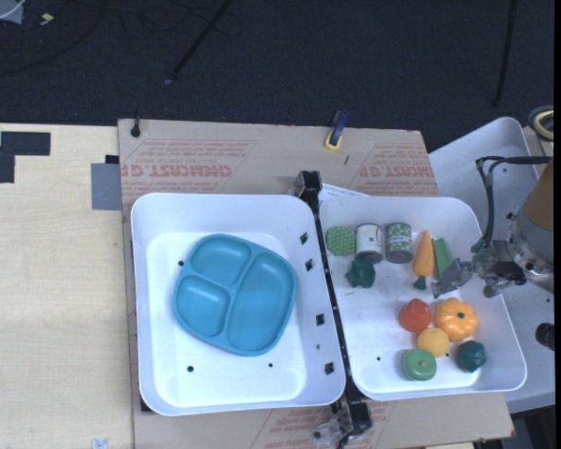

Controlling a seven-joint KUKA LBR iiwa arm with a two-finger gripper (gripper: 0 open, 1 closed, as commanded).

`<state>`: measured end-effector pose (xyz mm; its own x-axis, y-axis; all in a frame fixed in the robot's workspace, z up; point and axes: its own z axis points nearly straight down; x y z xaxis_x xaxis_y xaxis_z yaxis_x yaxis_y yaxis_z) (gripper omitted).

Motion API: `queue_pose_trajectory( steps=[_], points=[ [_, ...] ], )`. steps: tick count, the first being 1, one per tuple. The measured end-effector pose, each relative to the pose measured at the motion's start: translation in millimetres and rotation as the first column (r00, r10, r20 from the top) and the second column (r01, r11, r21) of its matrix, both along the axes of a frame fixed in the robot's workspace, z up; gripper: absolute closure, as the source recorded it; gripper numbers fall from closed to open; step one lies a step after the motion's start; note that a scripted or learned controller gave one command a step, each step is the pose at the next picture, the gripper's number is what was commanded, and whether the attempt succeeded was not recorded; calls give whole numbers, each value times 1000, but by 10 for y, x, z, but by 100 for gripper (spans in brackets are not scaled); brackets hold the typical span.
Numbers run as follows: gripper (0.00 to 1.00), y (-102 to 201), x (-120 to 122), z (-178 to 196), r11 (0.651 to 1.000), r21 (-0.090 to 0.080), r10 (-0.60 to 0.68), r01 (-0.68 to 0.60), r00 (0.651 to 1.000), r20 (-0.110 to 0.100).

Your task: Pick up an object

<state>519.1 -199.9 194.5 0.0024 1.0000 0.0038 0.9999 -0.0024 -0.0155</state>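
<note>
The right bin (383, 382) holds several toy foods and cans. An orange carrot (423, 255) and a green piece (441, 253) lie near its upper right. Below them are a red tomato (414, 315), an orange pumpkin (455, 318), a yellow fruit (433, 341), a green round piece (419, 365) and a dark green piece (470, 354). My gripper (475, 279) hangs over the bin's right side, just above the pumpkin and right of the carrot. It is open, with nothing between its fingers.
Two small cans (368, 241) (398, 241), a green textured disc (339, 240) and a dark green broccoli (361, 272) sit in the right bin's upper left. The left bin (159, 382) holds a blue divided plate (236, 293). A black divider (323, 288) runs between the bins.
</note>
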Motion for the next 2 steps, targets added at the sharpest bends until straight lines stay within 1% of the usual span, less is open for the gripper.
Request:
queue_pose_trajectory(
  steps=[1, 2],
  points=[
    [0, -2, 31, 73, 1000, -4, 3, -3, 1000, 14],
    [0, -36, -5, -552, 1000, -1, 3, -3, 1000, 8]
  ],
)
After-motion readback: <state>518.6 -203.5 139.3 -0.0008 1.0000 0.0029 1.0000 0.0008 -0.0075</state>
